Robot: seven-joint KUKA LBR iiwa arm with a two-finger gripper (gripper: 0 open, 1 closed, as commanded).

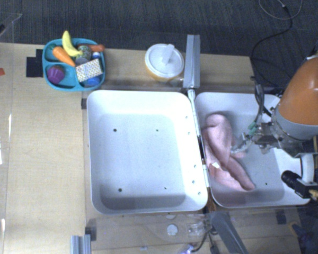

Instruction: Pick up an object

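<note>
There's your target: the pink cloth (222, 152), a soft bundle lying lengthwise along the left side of the right bin (265, 194), hard against the wall it shares with the left bin (143, 152). It runs from the far middle of the bin down toward the near edge, folded over itself, with a small pale tag showing near its lower part.

Now the gripper (243, 146): it sits low at the cloth's right edge, about midway along it, and whether it is apart or together you cannot tell from here, since the metal tips blur into the fabric and the bin floor. Nothing shows the cloth caught between them, so don't count this as a grasp yet. Behind it the arm (305, 105), orange band and all, reaches in from the right.

To do this step well, I'd judge you want the tips over the thick ridge of the fold, not the thin hem, and pressed down enough to gather fabric before closing. Limp cloth slips, so lift straight and slowly and watch that the whole bundle comes clear of the bin wall.

Further out, a yellow-rimmed cup with a white lid (164, 61) stands on the far bench, and a blue tray of toy food (74, 65) sits far left.
</note>
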